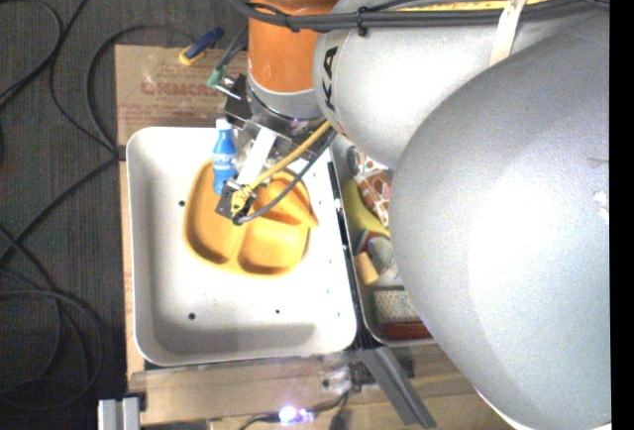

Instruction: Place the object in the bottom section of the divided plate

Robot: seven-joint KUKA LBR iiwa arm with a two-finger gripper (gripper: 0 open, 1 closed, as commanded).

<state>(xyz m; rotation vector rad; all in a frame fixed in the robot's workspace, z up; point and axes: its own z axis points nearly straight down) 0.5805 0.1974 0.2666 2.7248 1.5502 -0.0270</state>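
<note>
Our pincer (238,200) hangs over the yellow divided plate (260,245) in the left bin (158,250), its grip we cannot tell, the blue bottle (224,156) at its twelve o'clock, so we judge placing is next.

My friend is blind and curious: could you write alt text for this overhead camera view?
A grey robot arm's gripper hangs over an orange divided plate lying in the left white bin, with a small blue bottle beside it. The right bin, partly hidden by the arm, holds assorted items.
</note>
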